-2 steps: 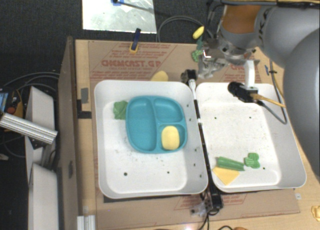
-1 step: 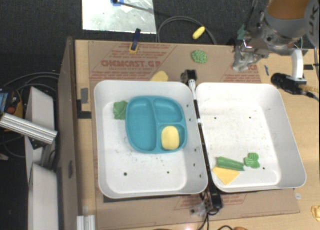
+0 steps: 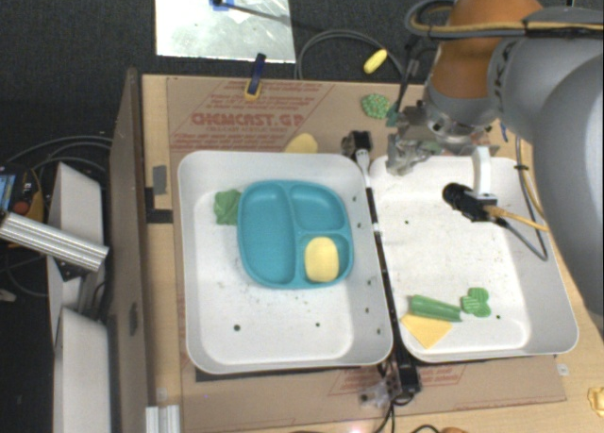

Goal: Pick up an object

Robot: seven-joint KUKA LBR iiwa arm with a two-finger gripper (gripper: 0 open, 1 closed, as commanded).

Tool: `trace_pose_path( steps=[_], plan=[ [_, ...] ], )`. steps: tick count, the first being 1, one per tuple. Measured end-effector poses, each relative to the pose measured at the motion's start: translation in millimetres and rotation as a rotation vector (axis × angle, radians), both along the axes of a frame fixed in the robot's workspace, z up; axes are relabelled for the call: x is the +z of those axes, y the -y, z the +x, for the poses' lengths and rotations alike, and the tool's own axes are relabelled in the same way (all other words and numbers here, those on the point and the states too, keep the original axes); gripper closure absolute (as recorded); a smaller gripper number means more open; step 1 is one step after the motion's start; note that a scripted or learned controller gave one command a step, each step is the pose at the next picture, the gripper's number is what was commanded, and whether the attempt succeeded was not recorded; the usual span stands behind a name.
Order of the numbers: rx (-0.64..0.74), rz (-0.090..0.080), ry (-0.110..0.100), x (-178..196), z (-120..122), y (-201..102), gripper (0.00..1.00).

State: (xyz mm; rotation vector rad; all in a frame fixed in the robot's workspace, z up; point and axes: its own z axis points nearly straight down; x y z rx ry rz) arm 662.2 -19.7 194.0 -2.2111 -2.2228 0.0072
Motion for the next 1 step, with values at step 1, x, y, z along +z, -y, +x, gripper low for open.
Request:
trace_pose_path(
  steps=[1],
  plan=[
    [-0.008, -0.003, 0.012, 64.3, -25.0, 61.2, 1.0]
  ],
)
